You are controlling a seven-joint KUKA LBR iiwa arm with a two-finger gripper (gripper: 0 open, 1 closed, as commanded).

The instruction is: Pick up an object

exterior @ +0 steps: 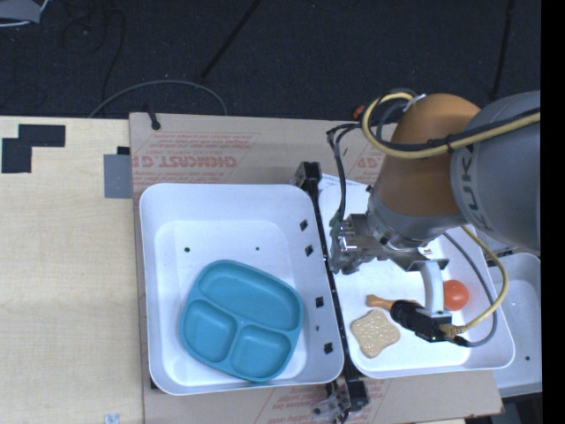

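Gripper over right bin's left side, state indiscernible; tan toast slice near, below it in view.

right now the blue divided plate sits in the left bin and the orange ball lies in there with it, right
Not quite. The blue divided plate does sit in the left bin, but the orange ball is not with it: it lies in the right bin, near the tan slice. The camera view shows this.
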